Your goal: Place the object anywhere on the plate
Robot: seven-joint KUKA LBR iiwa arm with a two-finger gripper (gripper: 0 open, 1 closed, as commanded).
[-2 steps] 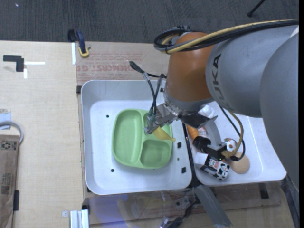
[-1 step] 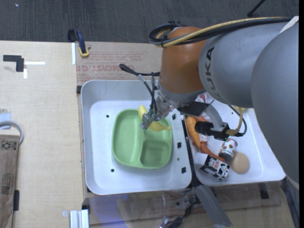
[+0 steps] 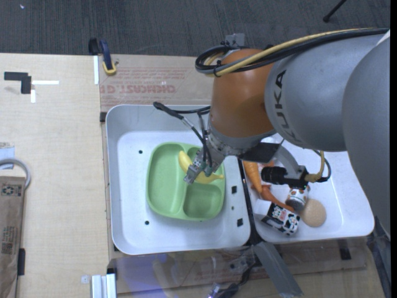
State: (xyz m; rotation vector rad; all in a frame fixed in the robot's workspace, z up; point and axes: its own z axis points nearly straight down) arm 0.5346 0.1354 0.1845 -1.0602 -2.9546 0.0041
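A green divided plate (image 3: pixel 167 182) lies in the left white bin (image 3: pixel 124 166). A yellow banana (image 3: pixel 184 161) rests at the plate's right side, partly hidden by the gripper. My gripper (image 3: pixel 197 171) reaches down from the grey and orange arm, right over the banana's lower end and above the plate's ridge. Its fingertips sit against the banana, but whether they clasp it is hidden from this angle.
The right bin (image 3: pixel 347 222) holds an orange carrot (image 3: pixel 255 177), a small can (image 3: pixel 296 197), a tan round object (image 3: pixel 314 213) and a black-and-white box (image 3: pixel 282 219). The arm's bulk overhangs both bins. A brown paper bag (image 3: pixel 9 222) lies on the bench at far left.
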